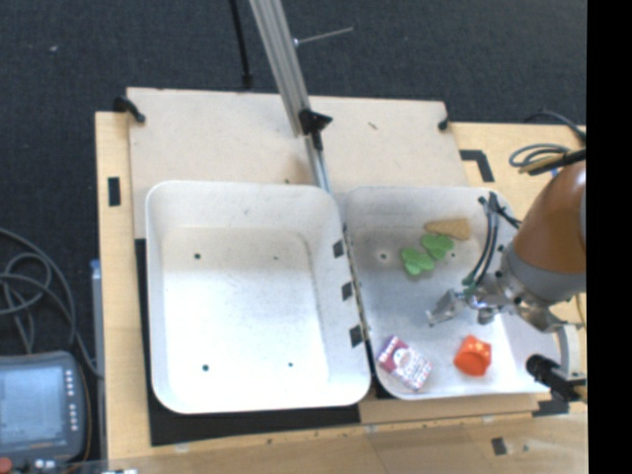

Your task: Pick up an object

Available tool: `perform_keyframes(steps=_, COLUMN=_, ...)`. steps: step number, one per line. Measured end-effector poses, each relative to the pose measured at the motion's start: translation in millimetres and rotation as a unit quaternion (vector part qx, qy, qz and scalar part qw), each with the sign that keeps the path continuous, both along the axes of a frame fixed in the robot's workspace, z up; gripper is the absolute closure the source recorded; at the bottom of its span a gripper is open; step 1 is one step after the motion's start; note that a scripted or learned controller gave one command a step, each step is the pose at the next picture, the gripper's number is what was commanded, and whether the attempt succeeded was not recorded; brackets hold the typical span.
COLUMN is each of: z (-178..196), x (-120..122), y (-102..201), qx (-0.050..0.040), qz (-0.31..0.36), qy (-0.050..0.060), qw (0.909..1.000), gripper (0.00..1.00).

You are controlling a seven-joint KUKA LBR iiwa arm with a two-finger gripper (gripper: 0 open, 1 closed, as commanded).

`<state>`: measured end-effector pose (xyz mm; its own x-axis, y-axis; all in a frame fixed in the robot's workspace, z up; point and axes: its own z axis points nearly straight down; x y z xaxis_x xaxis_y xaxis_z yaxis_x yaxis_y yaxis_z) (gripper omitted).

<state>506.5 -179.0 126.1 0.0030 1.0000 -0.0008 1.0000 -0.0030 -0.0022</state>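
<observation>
The pincer [446,309] is hung over bare bin floor, its state untellable; the orange cup [474,355] could be missed entirely.

no readable text, print on the pink packet [404,363] too blurred

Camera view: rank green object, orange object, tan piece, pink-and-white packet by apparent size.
1. Green object, largest.
2. Pink-and-white packet, close behind; the gap is small, so I'm unsure.
3. Orange object and tan piece look about alike; no ranking between them.
</observation>
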Motion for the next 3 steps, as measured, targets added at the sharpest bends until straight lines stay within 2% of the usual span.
perform_keyframes(steps=1, z=-26, x=0, y=-1, qx=-0.0007, qz=0.0, qy=-0.001, qw=1.0, gripper=0.0)
perform_keyframes(steps=2, z=-14, x=2, y=-2, qx=-0.0003, qz=-0.002, qy=-0.004, qw=1.0, gripper=1.0)
perform_keyframes(steps=3, z=31, x=0, y=-8, qx=-0.0009, qz=-0.002, qy=-0.005, qw=1.0, gripper=1.0)
